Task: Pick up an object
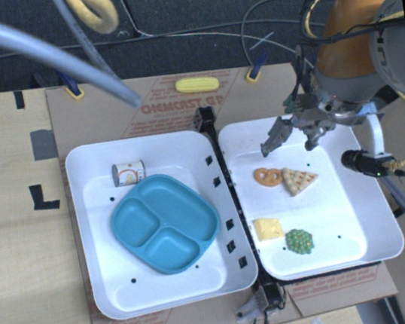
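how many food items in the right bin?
4. Brown pretzel and tan pizza slice touch at mid-bin, below the gripper. Yellow cheese square and green pea cluster lie nearer the front edge. The arm may hide more.

Right bin (354,251), contents:

- Pretzel (267,177): brown, twisted, lying flat in the bin's upper left part, just beside the pizza slice.
- Pizza slice (297,180): tan wedge with reddish spots, flat, immediately right of the pretzel; whether the two touch cannot be told.
- Cheese (268,228): pale yellow square block, flat, lower left, near the bin's left wall.
- Peas (300,241): green knobbly cluster, just right of and below the cheese.

Left bin (92,236), contents:

- Tray (165,222): blue, three compartments, rounded corners, lying centrally at a slant.
- Can (129,173): small, on its side, white ends, orange label, just above the tray's upper left corner.
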{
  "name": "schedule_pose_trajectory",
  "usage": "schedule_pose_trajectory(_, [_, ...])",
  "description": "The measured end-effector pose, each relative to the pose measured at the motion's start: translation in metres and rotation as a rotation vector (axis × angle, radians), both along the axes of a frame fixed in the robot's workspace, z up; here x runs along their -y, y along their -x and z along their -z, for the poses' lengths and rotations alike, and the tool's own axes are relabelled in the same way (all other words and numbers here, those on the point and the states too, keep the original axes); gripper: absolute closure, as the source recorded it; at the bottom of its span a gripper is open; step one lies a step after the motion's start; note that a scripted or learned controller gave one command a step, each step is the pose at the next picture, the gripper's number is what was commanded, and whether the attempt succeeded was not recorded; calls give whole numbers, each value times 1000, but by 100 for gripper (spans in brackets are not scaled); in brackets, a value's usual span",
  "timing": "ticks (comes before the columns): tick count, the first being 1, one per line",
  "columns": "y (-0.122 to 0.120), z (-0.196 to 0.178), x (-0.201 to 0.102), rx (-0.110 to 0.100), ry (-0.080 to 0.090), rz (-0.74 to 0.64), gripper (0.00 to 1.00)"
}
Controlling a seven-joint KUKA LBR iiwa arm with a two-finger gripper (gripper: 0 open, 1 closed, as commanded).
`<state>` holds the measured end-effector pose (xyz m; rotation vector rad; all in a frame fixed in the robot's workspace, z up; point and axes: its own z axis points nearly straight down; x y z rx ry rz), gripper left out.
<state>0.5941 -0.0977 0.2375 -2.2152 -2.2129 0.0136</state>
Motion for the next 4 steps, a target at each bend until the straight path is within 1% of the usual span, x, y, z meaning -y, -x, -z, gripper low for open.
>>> schedule_pose_trajectory(1, [-2,-7,0,12,1,-3,0])
schedule_pose_trajectory(2, [1,58,0,5,1,-2,0])
schedule_pose_trajectory(3, [5,103,4,7,2,-2,0])
schedule_pose_trajectory(4, [5,155,3,13,3,-3,0])
